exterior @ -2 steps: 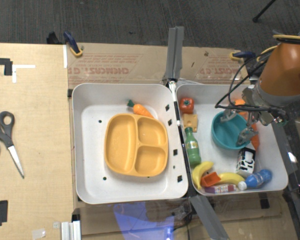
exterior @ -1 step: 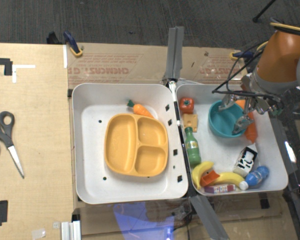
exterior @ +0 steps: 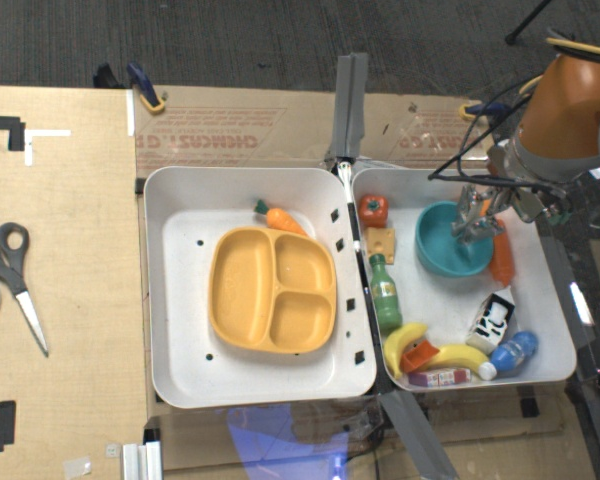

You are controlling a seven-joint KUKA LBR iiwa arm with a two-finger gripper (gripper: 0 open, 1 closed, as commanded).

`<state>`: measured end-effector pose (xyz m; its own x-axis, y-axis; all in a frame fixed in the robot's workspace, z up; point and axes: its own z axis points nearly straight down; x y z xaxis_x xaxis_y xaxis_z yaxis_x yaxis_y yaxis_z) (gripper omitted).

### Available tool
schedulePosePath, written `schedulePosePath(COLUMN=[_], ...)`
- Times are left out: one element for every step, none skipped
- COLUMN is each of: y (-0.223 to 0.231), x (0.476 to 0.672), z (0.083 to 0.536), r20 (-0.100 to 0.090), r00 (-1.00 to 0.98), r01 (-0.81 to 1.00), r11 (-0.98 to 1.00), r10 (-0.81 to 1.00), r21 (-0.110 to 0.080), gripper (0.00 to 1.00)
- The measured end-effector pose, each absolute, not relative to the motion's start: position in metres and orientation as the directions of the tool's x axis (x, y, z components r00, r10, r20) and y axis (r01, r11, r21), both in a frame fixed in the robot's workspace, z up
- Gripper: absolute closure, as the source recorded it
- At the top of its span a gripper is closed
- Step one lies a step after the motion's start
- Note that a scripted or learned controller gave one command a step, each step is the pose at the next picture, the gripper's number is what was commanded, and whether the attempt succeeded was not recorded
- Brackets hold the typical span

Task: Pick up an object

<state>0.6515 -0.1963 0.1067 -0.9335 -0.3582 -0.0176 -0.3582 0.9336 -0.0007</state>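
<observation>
Grey metal, the claw (exterior: 472, 218) hung over the teal bowl (exterior: 450, 245) in the right bin (exterior: 552, 298); its grip could not be told. A tomato (exterior: 373, 208), bottle (exterior: 384, 291) and banana (exterior: 430, 350) lay nearby.

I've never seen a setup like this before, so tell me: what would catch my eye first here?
Probably the big yellow divided plate, lying alone with a small carrot in the left bin. Next, the right bin, crowded with toys: a teal bowl, a green bottle, a banana and a tomato. The arm's gripper hangs just over the bowl, reaching in from the right.
</observation>
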Motion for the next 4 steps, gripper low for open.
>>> schedulePosePath(y=[-0.194,-0.129,-0.178,-0.178], x=[0.652,0.661,0.639,0.641], z=[0.107,0.094,0.094,0.106], r20=[-0.018,-0.008,-0.006,-0.013], r00=[-0.933,-0.899,-0.863,-0.864], r01=[-0.359,-0.438,-0.506,-0.503], r11=[0.933,0.899,0.863,0.864], r10=[-0.359,-0.438,-0.506,-0.503], r21=[0.002,-0.002,-0.003,-0.006], gripper=[0.0,0.0,0.0,1.0])
